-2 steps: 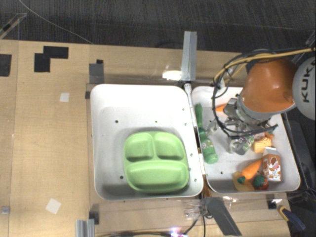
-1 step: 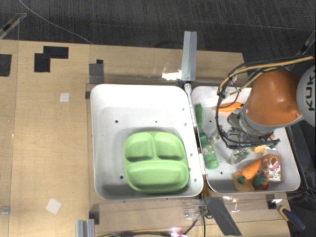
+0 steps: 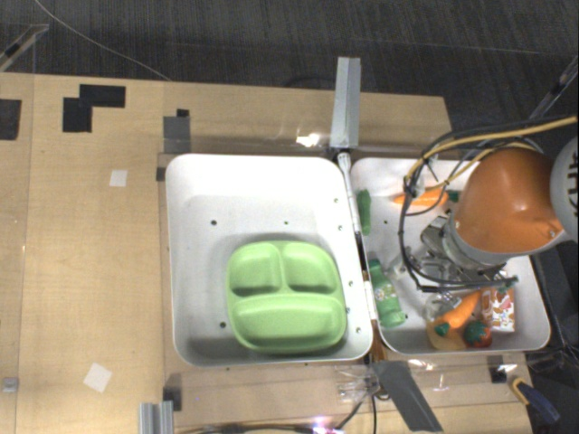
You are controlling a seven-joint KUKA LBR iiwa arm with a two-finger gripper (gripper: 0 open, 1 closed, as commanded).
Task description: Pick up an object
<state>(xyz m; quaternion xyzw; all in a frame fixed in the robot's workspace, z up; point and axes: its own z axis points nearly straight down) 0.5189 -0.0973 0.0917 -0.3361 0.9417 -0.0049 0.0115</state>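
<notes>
From above, the arm (image 3: 507,202) leans in from the right over the right-hand bin (image 3: 534,337), its orange band hiding most of what hangs beneath it. The gripper (image 3: 450,274) sits somewhere under that band among the dark cables, low over the bin floor, and I cannot tell how it stands or whether anything is in it. Just below it lies a carrot (image 3: 460,313), its long axis slanting from lower left to upper right, the leafy end at the lower left; it looks just beside the tool, though whether they touch is hidden. A small printed carton (image 3: 499,310) rests to the right of the carrot against the bin's near corner. Along the bin's left wall a green bottle (image 3: 385,295) lies lengthwise, running away from me, with a thin green stick (image 3: 364,212) farther up the same wall. Another orange piece (image 3: 418,199) pokes out behind the arm. In the left-hand bin (image 3: 194,197) a green divided tray (image 3: 286,297) lies flat.
</notes>
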